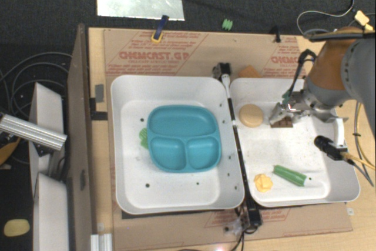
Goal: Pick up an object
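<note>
The right bin [338,182] holds a round tan object [251,115], a green cylinder [290,175] and a small yellow object [263,183] near its front. My gripper [284,113] hangs low over the back of this bin, right of the tan object, directly above a small dark brown object [282,122]. The wrist hides the fingers, so their state is unclear. The grey arm with its orange band [329,64] comes in from the right.
The left bin [126,144] holds a teal compartment tray [183,137] with a small green item [143,137] at its left edge. A clip [223,72] sits on the divider between the bins. Cables trail along the right side.
</note>
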Controlling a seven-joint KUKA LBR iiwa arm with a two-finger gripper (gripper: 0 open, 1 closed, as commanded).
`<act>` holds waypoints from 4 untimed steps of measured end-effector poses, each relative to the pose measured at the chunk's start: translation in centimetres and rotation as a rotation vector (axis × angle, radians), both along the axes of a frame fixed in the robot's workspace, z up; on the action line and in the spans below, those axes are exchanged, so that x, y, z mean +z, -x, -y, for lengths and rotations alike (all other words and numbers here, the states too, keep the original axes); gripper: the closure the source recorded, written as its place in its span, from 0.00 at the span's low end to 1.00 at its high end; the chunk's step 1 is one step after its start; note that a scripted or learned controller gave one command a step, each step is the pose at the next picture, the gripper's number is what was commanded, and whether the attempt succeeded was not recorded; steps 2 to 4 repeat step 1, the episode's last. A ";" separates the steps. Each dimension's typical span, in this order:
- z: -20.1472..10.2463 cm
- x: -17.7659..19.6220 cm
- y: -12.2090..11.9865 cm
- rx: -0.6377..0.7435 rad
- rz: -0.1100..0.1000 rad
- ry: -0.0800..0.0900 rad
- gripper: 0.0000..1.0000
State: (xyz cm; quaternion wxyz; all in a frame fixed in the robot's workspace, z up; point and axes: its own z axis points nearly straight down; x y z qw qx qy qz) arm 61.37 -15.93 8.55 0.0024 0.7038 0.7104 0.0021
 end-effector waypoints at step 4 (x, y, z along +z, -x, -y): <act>-10.9 10.6 0.7 0.006 0.006 -0.005 1.00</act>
